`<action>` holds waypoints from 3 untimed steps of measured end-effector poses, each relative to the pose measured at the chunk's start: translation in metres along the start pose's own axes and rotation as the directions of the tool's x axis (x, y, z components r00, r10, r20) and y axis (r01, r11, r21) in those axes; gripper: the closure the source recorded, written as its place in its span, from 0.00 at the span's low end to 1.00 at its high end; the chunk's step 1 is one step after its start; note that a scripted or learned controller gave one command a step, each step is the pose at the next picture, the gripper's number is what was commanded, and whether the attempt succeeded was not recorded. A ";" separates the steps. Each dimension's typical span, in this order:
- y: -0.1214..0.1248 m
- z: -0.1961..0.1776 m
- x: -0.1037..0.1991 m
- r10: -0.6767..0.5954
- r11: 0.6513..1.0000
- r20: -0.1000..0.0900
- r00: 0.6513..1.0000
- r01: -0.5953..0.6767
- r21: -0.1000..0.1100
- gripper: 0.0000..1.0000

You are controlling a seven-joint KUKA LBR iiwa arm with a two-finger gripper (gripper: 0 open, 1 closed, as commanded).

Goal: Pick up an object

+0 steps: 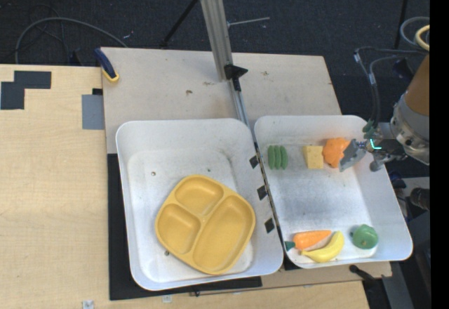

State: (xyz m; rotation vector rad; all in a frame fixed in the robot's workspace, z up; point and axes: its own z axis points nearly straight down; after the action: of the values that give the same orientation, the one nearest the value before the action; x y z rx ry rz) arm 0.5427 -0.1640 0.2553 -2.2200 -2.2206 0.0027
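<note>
Here, orange object (335,150) at pincer (349,158) tip, seemingly touching

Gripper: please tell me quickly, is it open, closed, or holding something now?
Gripper: cannot be told; it sits right beside the orange object in the right bin, and no grasp is visible.

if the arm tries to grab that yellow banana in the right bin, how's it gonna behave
The curved yellow plastic toy banana looks smooth and rigid, so probably light and prone to slipping. It lies against the orange toy carrot near the white bin's front wall, so a push would likely shove both.
</note>
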 end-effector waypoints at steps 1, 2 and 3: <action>0.000 0.000 0.000 0.000 1.000 0.000 1.000 0.000 -0.001 0.00; -0.007 0.061 -0.004 0.001 1.000 -0.002 1.000 -0.001 0.006 0.00; 0.002 0.112 -0.005 0.000 1.000 -0.002 1.000 0.000 0.005 0.00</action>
State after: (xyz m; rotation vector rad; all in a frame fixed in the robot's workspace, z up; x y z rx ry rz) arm 0.5441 -0.1695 0.1436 -2.2167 -2.2163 0.0063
